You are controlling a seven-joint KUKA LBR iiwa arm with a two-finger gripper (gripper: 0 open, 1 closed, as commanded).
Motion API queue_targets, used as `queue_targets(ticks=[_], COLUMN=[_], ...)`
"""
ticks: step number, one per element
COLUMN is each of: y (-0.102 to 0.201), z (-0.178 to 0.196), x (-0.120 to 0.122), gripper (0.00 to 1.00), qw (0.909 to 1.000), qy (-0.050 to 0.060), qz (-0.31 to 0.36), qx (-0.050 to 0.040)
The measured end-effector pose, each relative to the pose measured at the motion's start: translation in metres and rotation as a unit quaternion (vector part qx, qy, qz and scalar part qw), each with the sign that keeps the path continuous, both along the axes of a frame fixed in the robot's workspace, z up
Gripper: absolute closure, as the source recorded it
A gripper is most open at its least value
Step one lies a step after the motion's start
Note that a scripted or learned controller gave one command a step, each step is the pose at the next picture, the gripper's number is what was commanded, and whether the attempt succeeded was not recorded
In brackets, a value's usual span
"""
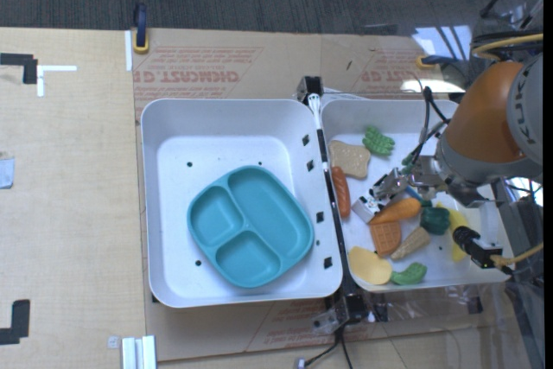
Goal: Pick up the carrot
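In right bin | one carrot | fingers touching carrot, grip state unclear

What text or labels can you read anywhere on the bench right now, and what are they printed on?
Red print on the cardboard sheet behind the left bin: upside down and blurred, cannot be read reliably.
Red print on the cardboard behind the right bin, near: partly glared, unreadable.
No text is visible on the toy foods or the teal tray.

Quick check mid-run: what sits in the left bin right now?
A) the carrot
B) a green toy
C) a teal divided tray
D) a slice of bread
C: the teal divided tray lies in the left bin; the carrot lies in the right bin.
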State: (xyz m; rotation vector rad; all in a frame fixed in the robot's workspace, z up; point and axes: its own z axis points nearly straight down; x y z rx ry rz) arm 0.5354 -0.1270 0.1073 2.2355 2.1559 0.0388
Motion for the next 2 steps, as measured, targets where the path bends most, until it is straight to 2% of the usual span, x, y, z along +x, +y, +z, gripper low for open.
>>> queue_targets(ticks=[1, 2], y=[-0.039, 0.008], z=[-0.001, -0.001], x=[-0.005, -0.028], gripper=[0.00, 0.00], qw=[0.9728, 0.9864], qy=[0.006, -0.002], qz=[-0.231, -0.165], qx=[0.0171, 0.0041])
